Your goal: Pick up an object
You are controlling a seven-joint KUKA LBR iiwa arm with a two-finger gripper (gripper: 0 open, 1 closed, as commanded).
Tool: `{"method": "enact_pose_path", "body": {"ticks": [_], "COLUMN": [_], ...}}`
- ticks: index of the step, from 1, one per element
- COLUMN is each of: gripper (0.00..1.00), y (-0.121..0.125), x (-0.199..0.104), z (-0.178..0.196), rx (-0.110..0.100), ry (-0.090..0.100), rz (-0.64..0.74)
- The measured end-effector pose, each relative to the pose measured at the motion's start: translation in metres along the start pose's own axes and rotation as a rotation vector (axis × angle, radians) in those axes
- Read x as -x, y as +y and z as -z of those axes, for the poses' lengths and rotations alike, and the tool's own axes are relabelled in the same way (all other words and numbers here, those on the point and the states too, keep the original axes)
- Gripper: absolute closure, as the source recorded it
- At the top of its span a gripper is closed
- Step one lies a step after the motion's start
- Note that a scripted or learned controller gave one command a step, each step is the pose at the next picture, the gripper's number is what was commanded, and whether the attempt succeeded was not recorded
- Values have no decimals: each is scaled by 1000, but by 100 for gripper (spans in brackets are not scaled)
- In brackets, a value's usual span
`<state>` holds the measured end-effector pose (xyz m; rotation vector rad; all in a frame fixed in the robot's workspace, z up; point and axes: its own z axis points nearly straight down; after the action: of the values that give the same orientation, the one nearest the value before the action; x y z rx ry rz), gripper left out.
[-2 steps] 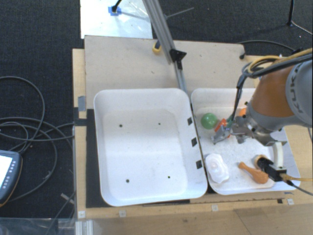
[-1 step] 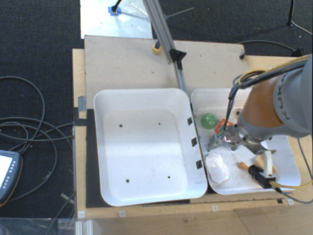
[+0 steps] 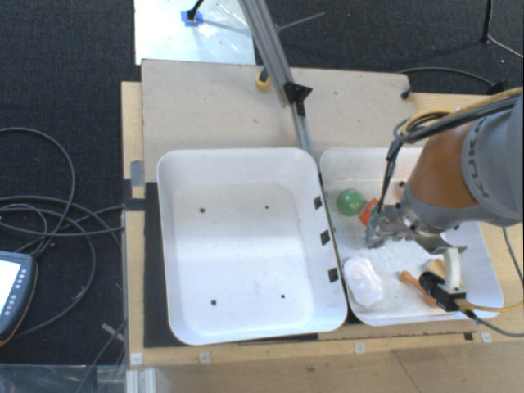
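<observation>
The right bin, in the lower right of the frame, holds the loose things; a small round green ball, smooth and matt, lies near the bin's upper left corner, close to the wall shared with the left bin; just right of the ball, and slightly lower, a small red-orange piece shows, partly hidden by the tool, so its shape cannot be told; a white crumpled lump, pale against the bin's floor, lies near the lower left corner, well apart from the ball; a short orange stick lies right of the lump, near the lower rim; the arm, grey with its orange band, reaches in from the right edge of the frame and hangs over the middle of the right bin; the tool sits low between the ball and the lump, just below the red-orange piece; whether it is wide or narrow cannot be told, and nothing is seen held in it; both bins rest on the pale counter.
</observation>
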<state>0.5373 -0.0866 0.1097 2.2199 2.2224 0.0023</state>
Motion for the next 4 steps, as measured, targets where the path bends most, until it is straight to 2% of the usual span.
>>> {"method": "enact_pose_path", "body": {"ticks": [2,3,4], "gripper": [100,100,100], "y": [1,4,5], "x": [2,6,6], "z": [87,151,157], "rx": [5,8,2], "ry": [-2,-2,-1], "rz": [4,4,4]}}
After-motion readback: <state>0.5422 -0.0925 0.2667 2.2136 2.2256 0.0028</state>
